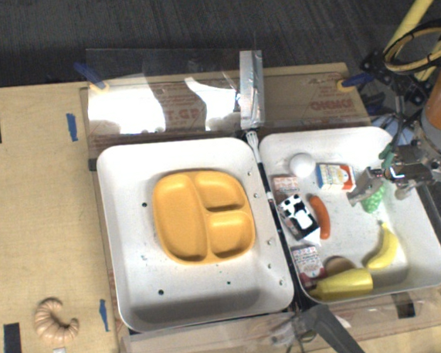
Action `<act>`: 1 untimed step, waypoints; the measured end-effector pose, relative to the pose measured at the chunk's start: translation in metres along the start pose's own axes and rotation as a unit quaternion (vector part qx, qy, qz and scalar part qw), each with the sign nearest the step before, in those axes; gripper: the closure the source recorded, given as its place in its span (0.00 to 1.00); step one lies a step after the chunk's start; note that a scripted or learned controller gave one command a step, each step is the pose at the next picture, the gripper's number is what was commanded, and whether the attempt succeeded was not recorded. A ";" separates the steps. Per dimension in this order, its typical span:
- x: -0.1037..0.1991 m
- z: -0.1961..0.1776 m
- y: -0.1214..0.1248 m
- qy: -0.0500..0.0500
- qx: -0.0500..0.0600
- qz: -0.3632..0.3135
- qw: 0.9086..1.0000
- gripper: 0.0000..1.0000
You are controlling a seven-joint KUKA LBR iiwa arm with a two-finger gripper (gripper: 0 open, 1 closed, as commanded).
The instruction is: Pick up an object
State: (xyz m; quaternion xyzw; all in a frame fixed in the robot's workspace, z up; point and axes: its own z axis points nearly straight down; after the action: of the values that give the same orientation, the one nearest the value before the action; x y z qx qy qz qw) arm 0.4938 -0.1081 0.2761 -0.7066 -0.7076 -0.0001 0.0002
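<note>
Right bin (435,267), one banana (384,248): light, smooth, curved, best gripped mid-body; tool (365,189) hovered just above it, its opening could not be told.

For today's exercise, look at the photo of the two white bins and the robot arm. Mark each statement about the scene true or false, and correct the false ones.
1. The yellow divided plate lies in the left bin. True.
2. The banana lies in the left bin. False: it lies in the right bin, near its lower right corner.
3. The hand is over the right bin. True.
4. The croissant lies inside a bin. False: it lies on the bench, left of both bins.
5. The white ball lies in the right bin. True.
</note>
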 end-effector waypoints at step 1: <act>-0.022 0.093 0.070 0.000 0.002 0.148 0.989 0.00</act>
State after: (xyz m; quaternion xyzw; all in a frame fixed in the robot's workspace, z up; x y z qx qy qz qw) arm 0.5642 -0.1301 0.1827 -0.8038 -0.5949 0.0010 0.0016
